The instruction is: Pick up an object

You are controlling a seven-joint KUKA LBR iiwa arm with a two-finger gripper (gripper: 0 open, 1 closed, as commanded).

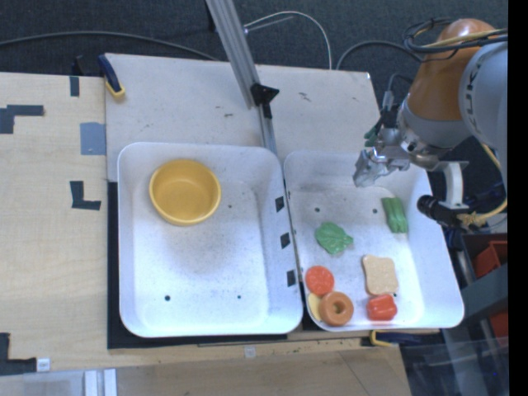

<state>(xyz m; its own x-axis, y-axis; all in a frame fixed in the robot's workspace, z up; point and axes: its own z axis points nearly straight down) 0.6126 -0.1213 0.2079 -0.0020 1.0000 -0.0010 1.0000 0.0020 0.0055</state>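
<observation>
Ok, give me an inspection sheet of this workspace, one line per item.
Surface: two white bins side by side on a bench.
Job's things: right bin holds green leafy toy, green pod-like toy, toast slice, orange ring, two red-orange pieces.
Clutter: yellow bowl in left bin.
Grippers: end effector above right bin's far side, nothing seen held.
Cables: black cables behind bench.
Surroundings: metal pole, dark floor.

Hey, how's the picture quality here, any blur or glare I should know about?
Camera view: light is even and soft, no harsh glare on the white bins; the yellow bowl and toy foods look fairly sharp; the gripper is slightly smeared, its fingers hard to make out.
</observation>
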